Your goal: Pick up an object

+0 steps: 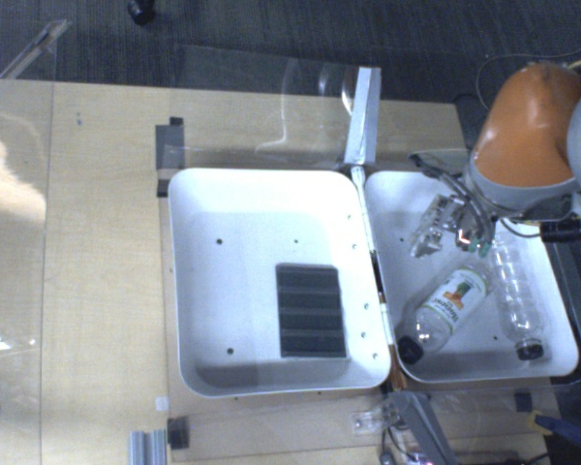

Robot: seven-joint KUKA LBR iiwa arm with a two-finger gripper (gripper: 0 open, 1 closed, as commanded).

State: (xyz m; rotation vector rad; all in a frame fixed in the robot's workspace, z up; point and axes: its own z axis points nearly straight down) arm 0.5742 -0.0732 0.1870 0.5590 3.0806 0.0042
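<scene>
My gripper hangs over the upper middle of the right bin, below the arm's orange band. Its fingers stand apart with nothing between them. A clear bottle with a green and white label lies slanted in that bin just below the gripper, its dark cap toward the bin's front left corner. A second clear bottle lies along the bin's right side, with its dark cap toward the front. A dark ribbed rectangular block lies flat in the left bin, right of its middle.
A metal post rises behind the gap between the two bins. A clear plastic panel covers the bench's left side. Cables and brackets sit at the bench's front edge under the right bin.
</scene>
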